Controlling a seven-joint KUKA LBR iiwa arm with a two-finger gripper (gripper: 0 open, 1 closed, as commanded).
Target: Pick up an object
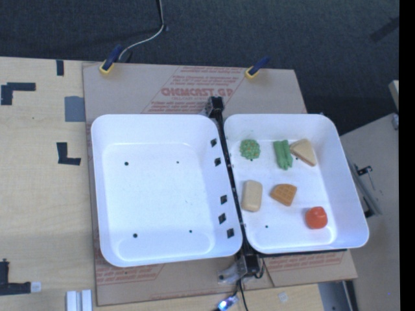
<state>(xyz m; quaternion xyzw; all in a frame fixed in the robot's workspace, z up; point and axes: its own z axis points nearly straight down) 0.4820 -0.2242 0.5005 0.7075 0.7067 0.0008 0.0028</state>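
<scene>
Your left shallow white plastic bin [110, 173] offers nothing to grasp; work the right white bin [337, 173]. There sit a beige oblong block [251, 195], green bumpy ball [249, 149], orange waffle wedge [284, 194], green pod [282, 154], tan wedge [303, 152] and red rounded piece [316, 218]. Choose the red one, well apart from its neighbours. The gripper's state I cannot tell.

I've got one fixed cam, high over the bench, angled down, far enough back to frame both bins: left bin [155, 190], right bin [292, 180], cardboard sheet [194, 92] underneath.
</scene>
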